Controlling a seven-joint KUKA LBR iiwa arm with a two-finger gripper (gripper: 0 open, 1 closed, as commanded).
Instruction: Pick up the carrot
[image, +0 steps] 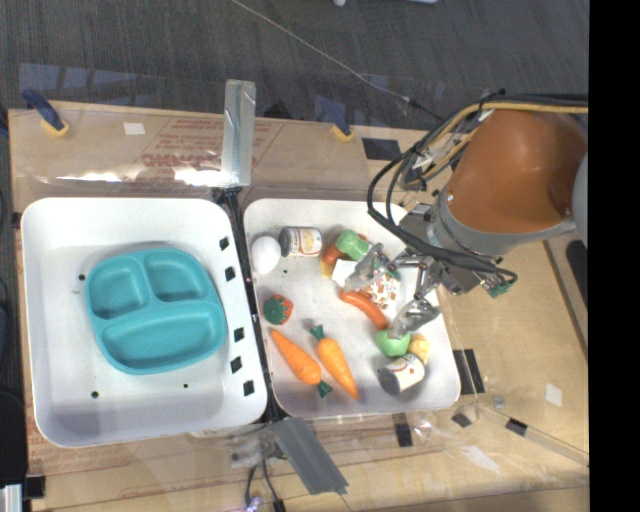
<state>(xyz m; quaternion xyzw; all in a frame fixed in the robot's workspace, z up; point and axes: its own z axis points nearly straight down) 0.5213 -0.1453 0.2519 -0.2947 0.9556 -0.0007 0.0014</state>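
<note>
Two orange carrots with green tops lie side by side near the front of the right bin (440, 225): one carrot (297, 358) on the left, the other carrot (336, 366) just right of it. My gripper (395, 286) hangs over the middle right of that bin, behind and to the right of both carrots and apart from them. Its fingers (371, 265) stand spread, so it is open, over a white speckled packet (381, 290) and a red-orange pepper-like piece (362, 306). Neither carrot is between the fingers.
The right bin also holds a white egg (265, 253), a small can (301, 241), a strawberry (278, 309), green toy pieces (351, 243), a second can (402, 375) and a green-yellow item (397, 344). A teal divided plate (155, 308) sits in the left bin (45, 300).
</note>
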